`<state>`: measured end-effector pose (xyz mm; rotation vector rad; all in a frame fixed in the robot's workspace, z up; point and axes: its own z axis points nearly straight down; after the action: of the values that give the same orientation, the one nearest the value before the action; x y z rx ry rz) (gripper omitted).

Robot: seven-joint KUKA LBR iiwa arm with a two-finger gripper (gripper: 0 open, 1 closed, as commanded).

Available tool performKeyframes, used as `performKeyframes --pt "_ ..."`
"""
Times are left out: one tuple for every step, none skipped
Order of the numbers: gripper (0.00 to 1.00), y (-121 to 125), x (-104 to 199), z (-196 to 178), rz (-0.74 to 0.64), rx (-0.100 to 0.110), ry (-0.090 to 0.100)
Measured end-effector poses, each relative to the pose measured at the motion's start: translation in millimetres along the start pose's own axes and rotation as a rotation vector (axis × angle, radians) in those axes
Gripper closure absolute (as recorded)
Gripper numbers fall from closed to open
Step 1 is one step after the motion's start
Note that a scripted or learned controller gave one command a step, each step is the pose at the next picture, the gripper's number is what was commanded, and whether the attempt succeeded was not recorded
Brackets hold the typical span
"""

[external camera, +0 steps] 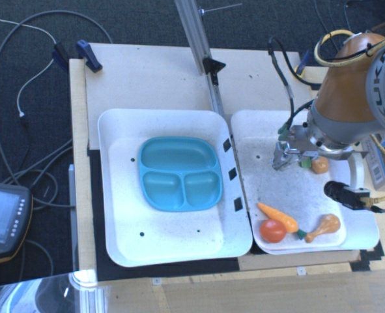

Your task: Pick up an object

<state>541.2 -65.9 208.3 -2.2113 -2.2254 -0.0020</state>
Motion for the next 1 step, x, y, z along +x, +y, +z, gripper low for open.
performKeyframes --pt "1.0 -4.3 57.3 -15.7 -0.001 -0.004 0.0"
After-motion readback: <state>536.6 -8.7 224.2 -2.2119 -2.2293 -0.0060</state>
